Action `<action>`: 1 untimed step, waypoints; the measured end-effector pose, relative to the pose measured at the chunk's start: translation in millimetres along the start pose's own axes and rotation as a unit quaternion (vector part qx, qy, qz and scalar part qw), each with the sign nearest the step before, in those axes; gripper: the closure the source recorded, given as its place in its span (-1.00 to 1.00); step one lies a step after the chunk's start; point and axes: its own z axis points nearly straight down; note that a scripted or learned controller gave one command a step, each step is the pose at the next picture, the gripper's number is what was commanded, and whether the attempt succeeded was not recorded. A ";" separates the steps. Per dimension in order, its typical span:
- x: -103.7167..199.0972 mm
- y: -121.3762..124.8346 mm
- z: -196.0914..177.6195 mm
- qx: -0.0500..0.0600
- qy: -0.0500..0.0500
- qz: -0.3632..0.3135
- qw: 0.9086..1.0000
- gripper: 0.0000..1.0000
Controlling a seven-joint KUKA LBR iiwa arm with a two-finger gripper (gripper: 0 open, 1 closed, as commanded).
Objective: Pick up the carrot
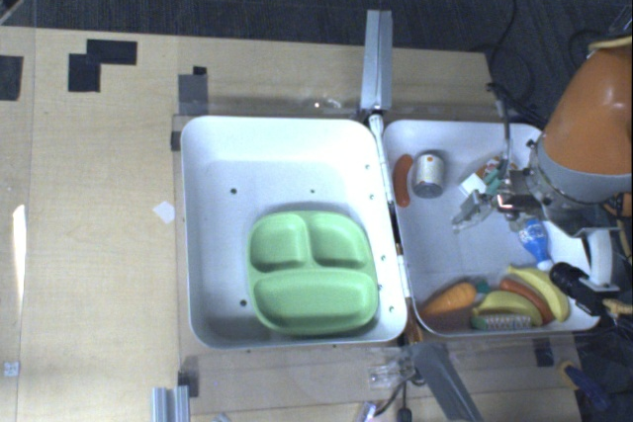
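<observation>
camera view: gripper (475, 209) hangs over right bin (435, 242), fingers apart, nothing between them. carrot (450, 297) lies at bin's near edge, touching pile of banana (539, 289) and other toy food, well clear of gripper. metal can (428, 174) beside red sausage (402, 181) toward far left corner. green divided plate (312, 269) sits in left bin (213, 212).

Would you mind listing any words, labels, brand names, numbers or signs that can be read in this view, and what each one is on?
No text can be read in this view.
Small bottle in the right bin: a blue label, too blurred to read.
Metal can: no legible print.
Black patches on the bench: plain shapes, not letters.
Carrot, green tray and left bin: no markings visible.
</observation>
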 end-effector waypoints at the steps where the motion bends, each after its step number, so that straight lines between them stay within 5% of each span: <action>1: 44.5 37.2 28.2 0.000 0.000 0.110 0.994 -1.00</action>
